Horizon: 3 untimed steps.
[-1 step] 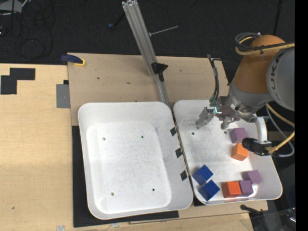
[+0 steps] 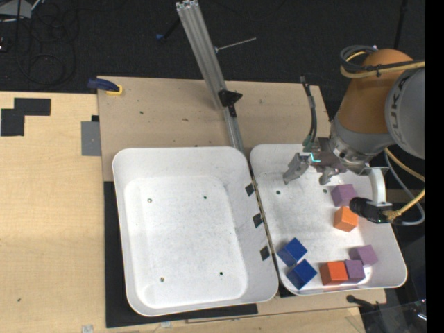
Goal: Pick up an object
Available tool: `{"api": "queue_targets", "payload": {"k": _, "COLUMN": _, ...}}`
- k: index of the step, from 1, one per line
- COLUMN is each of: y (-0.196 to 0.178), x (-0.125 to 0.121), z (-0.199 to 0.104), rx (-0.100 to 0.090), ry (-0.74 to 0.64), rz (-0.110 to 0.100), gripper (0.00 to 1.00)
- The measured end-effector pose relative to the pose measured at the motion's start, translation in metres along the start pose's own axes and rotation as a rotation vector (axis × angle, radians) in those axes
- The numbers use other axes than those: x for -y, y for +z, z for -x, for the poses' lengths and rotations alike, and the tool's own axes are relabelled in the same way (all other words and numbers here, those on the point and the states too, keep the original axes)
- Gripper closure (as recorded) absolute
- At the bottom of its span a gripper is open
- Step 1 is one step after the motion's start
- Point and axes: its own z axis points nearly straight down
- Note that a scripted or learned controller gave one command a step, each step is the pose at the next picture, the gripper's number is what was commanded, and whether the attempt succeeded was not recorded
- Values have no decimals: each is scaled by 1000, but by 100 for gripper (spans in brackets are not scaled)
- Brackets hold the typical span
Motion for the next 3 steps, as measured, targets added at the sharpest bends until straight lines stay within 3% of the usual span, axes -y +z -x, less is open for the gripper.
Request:
{"api": "queue_targets", "payload": {"k": 1, "y": 64, "x": 4, "z": 2, "rx": 0, "ry": 1, "rz": -6, "gripper": 0}}
{"api": "queue_targets", "payload": {"k": 2, "y": 99, "x": 4, "z": 2, "rx": 0, "ry": 4, "rz": 2, "gripper": 0}}
{"api": "queue_targets", "payload": {"k": 3, "y": 89, "x": 4, "z": 3, "rx": -1, "ry": 11, "rz": 2, "gripper": 100}}
